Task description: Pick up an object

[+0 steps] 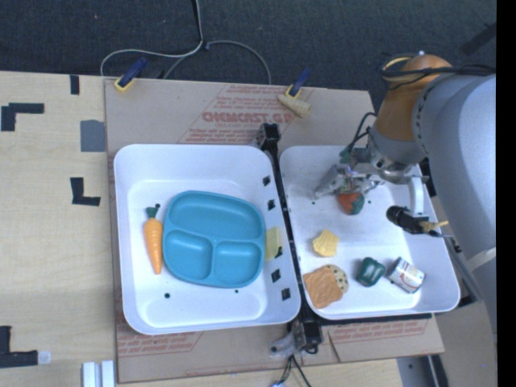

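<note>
My gripper (345, 189) hangs low over the back of the right bin (302, 168), its fingers spread open. A small red and green fruit-like object (351, 203) lies on the bin floor just below and in front of the fingertips; whether they touch it I cannot tell. Further forward in the same bin lie a pale yellow chunk (326, 243), a brown speckled cookie (325, 285), a dark green piece (370, 272) and a small silver can (405, 275).
The left bin (129, 168) holds a blue divided plate (214, 239) and a toy carrot (153, 240) beside it. A black fitting (405, 218) sticks out near the right bin's right wall. The arm's grey body covers the far right.
</note>
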You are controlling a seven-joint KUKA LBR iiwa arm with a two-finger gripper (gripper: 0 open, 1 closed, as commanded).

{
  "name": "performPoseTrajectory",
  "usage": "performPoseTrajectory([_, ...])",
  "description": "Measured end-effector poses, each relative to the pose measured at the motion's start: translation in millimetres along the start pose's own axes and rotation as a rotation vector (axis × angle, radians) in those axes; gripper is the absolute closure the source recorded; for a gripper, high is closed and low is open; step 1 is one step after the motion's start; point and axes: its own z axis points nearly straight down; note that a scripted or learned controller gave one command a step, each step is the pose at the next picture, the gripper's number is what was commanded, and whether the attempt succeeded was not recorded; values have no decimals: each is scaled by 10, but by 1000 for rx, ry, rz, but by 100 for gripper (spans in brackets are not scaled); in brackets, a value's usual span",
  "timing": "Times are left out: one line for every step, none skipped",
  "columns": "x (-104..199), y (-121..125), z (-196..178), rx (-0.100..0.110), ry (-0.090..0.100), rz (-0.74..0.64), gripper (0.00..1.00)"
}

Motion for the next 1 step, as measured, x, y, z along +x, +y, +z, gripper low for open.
performPoseTrajectory([-43, -15, -92, 2, -11, -1, 100])
